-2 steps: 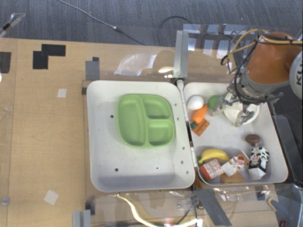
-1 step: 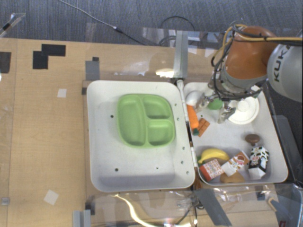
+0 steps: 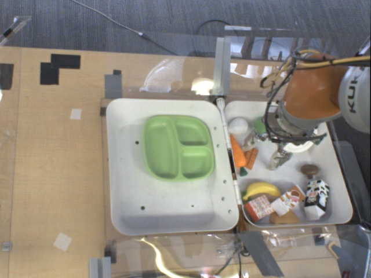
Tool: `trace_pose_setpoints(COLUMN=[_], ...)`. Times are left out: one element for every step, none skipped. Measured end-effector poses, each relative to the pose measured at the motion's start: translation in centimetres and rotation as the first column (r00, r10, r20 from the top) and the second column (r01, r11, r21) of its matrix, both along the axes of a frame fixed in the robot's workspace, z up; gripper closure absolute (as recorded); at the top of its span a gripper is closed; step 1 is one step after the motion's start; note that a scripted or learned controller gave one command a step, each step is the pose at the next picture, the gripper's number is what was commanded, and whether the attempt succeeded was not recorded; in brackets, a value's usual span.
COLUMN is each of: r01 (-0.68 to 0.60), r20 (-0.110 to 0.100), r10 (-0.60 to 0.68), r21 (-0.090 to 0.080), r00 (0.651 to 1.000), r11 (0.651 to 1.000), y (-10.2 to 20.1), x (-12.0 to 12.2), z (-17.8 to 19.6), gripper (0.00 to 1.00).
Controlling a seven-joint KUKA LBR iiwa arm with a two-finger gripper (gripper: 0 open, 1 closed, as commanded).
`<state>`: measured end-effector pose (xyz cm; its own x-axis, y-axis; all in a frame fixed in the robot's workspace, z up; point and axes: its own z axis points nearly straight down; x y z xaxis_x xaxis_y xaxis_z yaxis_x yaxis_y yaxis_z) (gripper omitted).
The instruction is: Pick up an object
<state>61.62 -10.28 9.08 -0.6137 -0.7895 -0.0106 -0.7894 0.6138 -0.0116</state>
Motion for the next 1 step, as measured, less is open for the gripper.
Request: trace_pose_setpoints(r01=[0.118], r20=[0.009], r10=[-0.118], r21=[-0.006], r00=[0.993], r11=[0.993], y=[0.66], x=[-4.22], z=[0.20], gripper=[0.00])
